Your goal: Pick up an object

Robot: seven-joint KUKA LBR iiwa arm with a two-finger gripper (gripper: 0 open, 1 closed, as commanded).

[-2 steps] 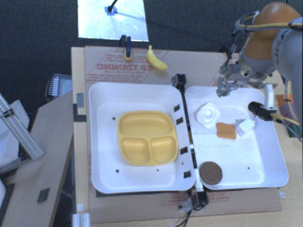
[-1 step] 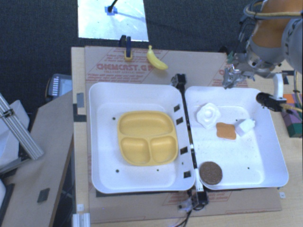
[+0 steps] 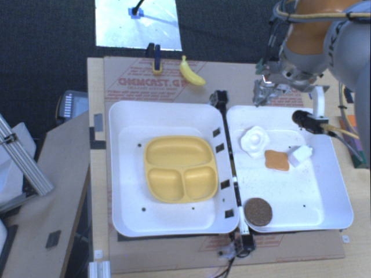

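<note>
2 bins [image 3: 124,155] | right bin [image 3: 330,178]: 4 objects clustering left | gripper [image 3: 268,91] hovering over rear rim, finger state indiscernible

Left bin [image 3: 124,155]: smooth white plastic, semi-gloss. In it, yellow divided tray [image 3: 177,168]: matt plastic. Behind the left bin, banana [image 3: 191,73]: glossy yellow plastic. Under it, surface [image 3: 139,83]: matt printed cardboard. Farther behind, panel [image 3: 138,16]: shiny metal.

Right bin [image 3: 333,213]: fried egg [image 3: 254,140], toast [image 3: 277,160], white block [image 3: 300,154] clustered; cookie [image 3: 258,211] apart, open floor between.
</note>
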